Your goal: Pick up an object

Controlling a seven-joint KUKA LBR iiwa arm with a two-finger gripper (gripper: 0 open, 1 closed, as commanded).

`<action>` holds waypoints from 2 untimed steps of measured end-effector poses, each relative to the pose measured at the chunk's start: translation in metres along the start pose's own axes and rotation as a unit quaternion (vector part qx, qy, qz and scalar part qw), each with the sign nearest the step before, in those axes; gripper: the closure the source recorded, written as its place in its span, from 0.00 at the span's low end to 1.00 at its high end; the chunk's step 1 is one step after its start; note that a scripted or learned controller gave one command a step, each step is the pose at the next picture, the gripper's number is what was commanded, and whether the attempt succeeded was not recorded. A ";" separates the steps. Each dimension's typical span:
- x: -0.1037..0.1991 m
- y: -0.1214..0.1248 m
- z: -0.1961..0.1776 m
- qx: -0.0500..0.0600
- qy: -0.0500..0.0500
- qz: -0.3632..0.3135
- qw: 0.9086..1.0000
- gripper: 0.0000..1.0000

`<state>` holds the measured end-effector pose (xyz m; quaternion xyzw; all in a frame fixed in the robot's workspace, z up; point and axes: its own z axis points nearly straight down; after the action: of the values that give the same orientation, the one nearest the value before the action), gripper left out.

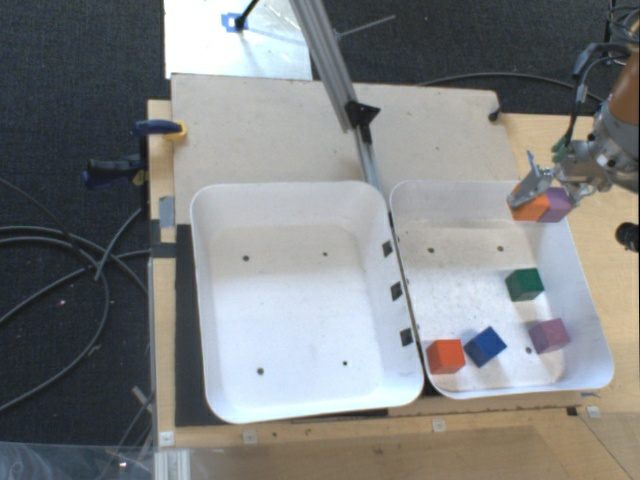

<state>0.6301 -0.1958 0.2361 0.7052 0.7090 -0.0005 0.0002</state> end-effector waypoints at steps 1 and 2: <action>0.112 -0.009 -0.160 -0.005 0.001 -0.003 1.000 0.00; 0.156 -0.034 -0.117 0.002 0.001 -0.002 1.000 0.00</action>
<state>0.5957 -0.0401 0.3527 0.7038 0.7104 -0.0008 -0.0021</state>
